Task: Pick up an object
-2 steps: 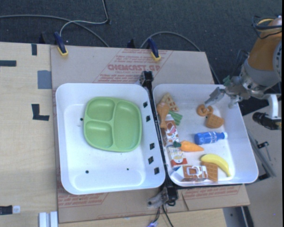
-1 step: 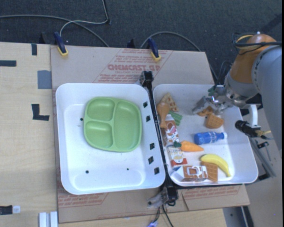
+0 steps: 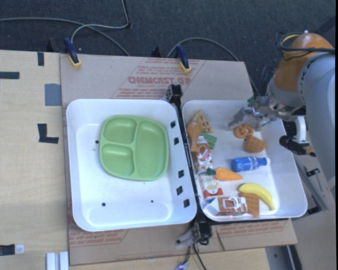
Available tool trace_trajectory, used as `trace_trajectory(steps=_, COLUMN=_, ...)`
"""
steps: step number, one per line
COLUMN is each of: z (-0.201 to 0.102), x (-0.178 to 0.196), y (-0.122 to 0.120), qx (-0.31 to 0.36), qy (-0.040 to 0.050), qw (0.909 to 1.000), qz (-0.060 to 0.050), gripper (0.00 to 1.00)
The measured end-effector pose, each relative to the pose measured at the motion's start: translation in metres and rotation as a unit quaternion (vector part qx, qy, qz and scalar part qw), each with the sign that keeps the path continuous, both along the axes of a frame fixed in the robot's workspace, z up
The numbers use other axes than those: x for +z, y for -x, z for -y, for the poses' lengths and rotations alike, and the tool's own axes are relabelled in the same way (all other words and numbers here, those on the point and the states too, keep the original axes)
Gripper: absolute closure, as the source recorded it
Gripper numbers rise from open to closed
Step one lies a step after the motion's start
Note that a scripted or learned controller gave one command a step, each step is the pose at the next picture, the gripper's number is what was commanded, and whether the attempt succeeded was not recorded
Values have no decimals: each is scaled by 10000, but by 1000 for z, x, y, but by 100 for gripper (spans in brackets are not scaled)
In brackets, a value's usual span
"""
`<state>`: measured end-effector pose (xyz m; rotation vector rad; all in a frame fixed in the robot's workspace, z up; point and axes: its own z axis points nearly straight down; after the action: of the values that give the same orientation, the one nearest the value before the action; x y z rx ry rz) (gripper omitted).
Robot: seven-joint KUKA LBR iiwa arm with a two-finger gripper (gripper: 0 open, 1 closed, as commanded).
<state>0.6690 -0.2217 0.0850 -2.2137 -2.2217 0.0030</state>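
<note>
The hand [image 3: 249,116] hangs over the right bin's [image 3: 287,198] far side, and whether it is spread or pressed together I cannot tell; a pretzel [image 3: 243,131] lies just beside it, with a bottle [image 3: 249,163], carrot [image 3: 228,174] and banana [image 3: 258,194] nearer the front rim. Toys crowd the bin's left wall, leaving bare floor along its right. The left bin [image 3: 84,207] holds a green plate [image 3: 134,147] on the cardboard-covered surface [image 3: 146,77].

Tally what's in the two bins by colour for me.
Green: 1, divided plate
Blue: 1, bottle
Yellow: 1, banana
Orange: 1, carrot
Brown pastry pieces: 4, around
Printed packets: 3, around
Total: 11
</note>
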Motion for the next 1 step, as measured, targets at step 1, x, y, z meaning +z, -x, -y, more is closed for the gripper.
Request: trace_trajectory(steps=1, z=-13, x=1, y=-1, qx=-8, qy=30, qw=10000, qz=41, gripper=0)
